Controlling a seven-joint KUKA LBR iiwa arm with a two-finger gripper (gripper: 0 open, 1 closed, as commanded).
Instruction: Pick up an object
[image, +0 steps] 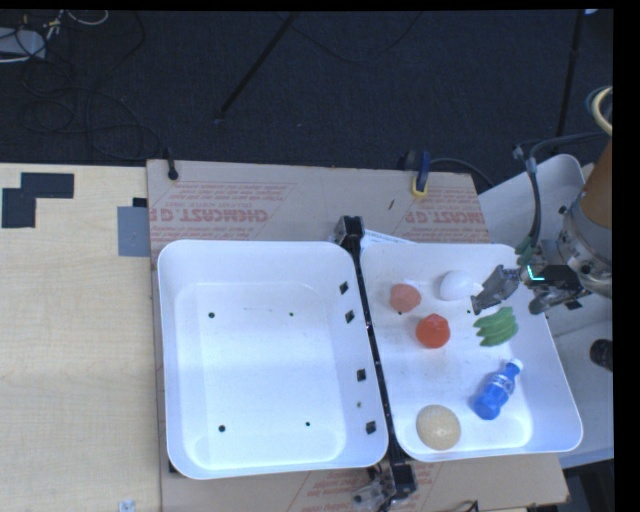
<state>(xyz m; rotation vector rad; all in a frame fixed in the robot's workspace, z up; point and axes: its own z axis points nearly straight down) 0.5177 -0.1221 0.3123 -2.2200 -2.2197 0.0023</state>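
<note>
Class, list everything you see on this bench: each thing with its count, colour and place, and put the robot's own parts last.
White bins: 2, white, side by side on the bench.
Pink ball: 1, pale pink-orange, right bin, upper left.
White ball: 1, white, right bin, near the far wall.
Red ball: 1, red-orange, right bin, middle.
Green object: 1, green, ridged, right bin, right side.
Blue bottle: 1, blue with pale cap, right bin, lower right, lying tilted.
Beige ball: 1, beige, right bin, near corner.
Cardboard sheet: 1, brown, printed, under both bins.
Gripper: 1, grey, above the right bin's right side, just over the green object.
</note>
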